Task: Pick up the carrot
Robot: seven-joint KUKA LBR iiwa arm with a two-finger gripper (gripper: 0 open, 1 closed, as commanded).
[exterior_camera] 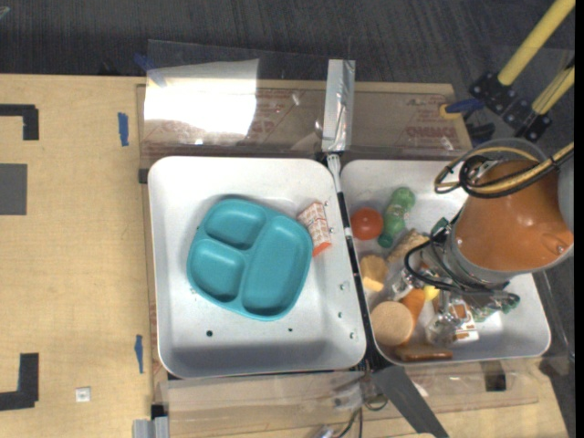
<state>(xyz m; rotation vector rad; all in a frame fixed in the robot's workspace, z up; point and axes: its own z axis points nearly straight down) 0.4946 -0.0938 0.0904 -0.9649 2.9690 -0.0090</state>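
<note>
An orange piece that looks like the carrot [415, 301] lies in the right bin [534, 336], between a tan round item [391, 320] and the arm's wrist. My gripper [447, 322] is low in that bin, just right of the orange piece, under the orange band of the arm [506, 226]. The wrist and its cables cover the gripper's tip and part of the pile, so I cannot tell whether anything is held.
The right bin also holds a red tomato [367, 223], a green bottle [397, 210], yellow pieces [374, 270] and a brown stick [424, 356] at the front wall. The left bin [173, 336] holds a teal divided plate [249, 255] and a small red-and-white packet [316, 224].
</note>
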